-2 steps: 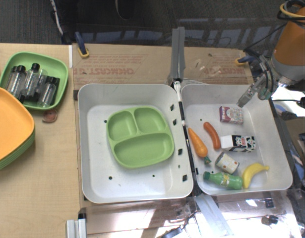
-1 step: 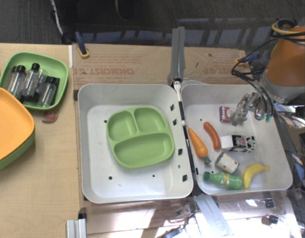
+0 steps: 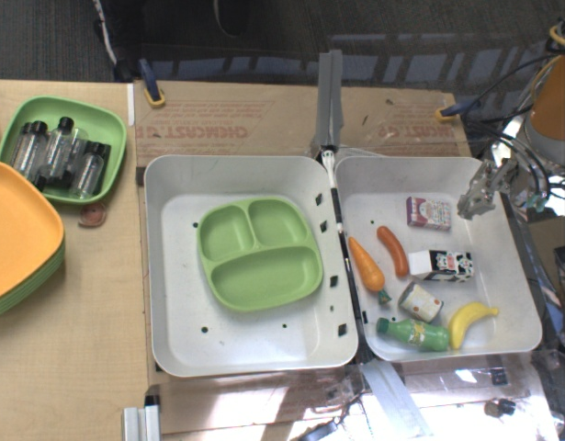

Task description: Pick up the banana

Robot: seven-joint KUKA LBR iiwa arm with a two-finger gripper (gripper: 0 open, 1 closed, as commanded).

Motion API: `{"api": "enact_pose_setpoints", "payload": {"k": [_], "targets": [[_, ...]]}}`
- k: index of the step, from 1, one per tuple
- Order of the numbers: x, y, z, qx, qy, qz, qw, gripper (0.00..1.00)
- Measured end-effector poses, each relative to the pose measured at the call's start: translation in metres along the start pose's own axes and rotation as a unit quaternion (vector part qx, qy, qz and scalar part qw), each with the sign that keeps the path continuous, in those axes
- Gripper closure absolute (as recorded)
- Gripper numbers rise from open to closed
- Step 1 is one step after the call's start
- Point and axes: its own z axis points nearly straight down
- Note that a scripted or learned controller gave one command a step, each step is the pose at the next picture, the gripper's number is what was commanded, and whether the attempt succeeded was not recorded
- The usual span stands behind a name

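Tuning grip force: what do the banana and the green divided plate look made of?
Banana: probably moulded plastic, a toy by the look; uniform bright yellow, smooth, slight sheen. Green divided plate: likely hard plastic, matte to satin; one flat colour, rounded moulded compartments. Neither is certain from this view.

The grey arm enters at the right edge of the tabletop, its orange band showing at the upper right, cut by the frame. Below the band, the wrist carries a bundle of cables and slants down and to the left. The two-finger metal gripper hangs at its end, over the far right part of the tabletop, pointing down and left. Its jaws look slightly parted, with nothing between them.
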Motion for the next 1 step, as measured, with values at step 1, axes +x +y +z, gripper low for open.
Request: {"api": "enact_pose_setpoints", "payload": {"k": [1], "targets": [[0.0128, 0.0524, 0.0238, 0.0, 0.002, 0.109, 0.9941, 1.0]]}}
